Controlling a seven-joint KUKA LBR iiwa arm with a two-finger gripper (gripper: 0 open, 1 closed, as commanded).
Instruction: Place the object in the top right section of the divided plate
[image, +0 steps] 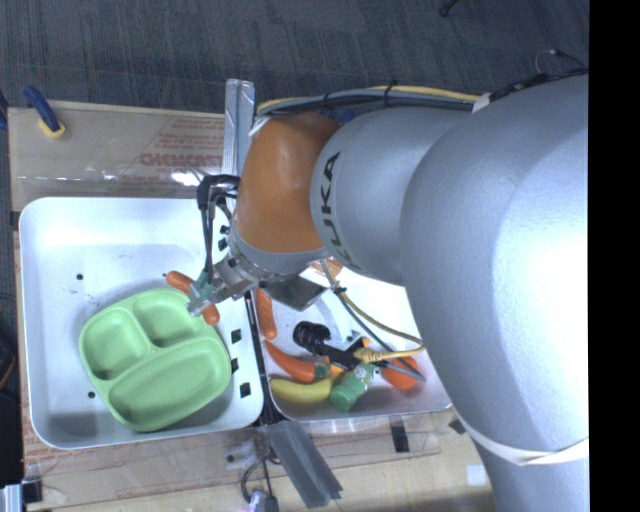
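A green divided plate (155, 365) lies in the left white bin (60, 260). My gripper (203, 292) hangs over the plate's upper right rim. A slim orange carrot-like piece (179, 281) sits between its fingers, one end poking out to the upper left and the other end to the lower right. The gripper is shut on this piece, just above the rim beside the plate's top right section.
The right bin (430, 400) holds an orange stick (266, 316), a curved orange piece (288, 360), a yellow banana (300, 391), a green item (346, 393) and another orange piece (402, 377). The big grey arm covers most of that bin. A blue clip (44, 111) lies at the bench's far left.
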